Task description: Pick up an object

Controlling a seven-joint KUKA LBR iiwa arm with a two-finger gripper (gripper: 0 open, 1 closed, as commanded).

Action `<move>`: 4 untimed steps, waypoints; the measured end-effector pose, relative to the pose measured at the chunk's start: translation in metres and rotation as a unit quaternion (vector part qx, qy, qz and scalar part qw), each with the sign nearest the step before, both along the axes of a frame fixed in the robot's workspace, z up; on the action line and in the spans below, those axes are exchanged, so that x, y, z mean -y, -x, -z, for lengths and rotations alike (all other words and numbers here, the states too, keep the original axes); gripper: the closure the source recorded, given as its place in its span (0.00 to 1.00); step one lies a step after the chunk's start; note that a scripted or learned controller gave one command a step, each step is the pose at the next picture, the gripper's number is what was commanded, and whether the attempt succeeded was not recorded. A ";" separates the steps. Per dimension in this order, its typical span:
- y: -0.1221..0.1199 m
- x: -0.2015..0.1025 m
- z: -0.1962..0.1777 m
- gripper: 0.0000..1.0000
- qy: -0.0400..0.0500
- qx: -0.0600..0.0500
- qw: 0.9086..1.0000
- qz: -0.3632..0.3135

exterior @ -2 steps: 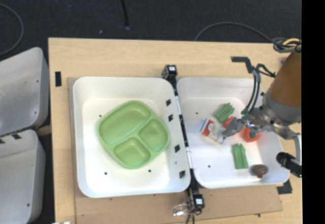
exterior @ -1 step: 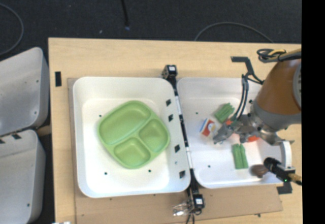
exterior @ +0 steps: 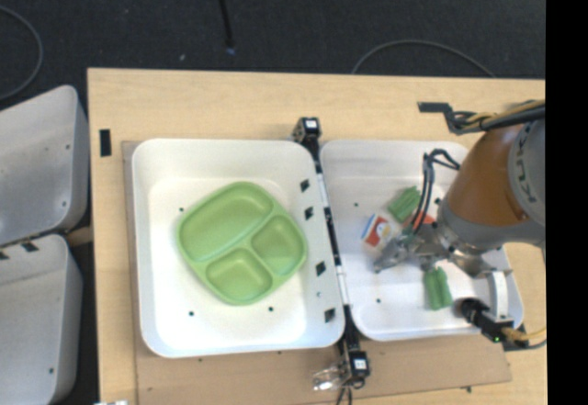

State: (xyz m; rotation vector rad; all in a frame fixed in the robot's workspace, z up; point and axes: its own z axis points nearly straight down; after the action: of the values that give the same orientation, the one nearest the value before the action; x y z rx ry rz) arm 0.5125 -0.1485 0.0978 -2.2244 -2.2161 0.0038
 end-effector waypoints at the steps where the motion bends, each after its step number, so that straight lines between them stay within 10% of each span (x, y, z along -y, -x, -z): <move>1: -0.001 0.002 -0.013 1.00 0.001 0.003 1.000 0.004; 3: -0.006 0.001 -0.131 1.00 0.001 0.005 1.000 -0.004; 4: -0.031 -0.054 -0.129 1.00 0.000 0.003 1.000 -0.005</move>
State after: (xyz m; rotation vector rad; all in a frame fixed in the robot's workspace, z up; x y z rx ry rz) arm 0.5438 -0.0943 0.2269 -2.2154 -2.2308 -0.0017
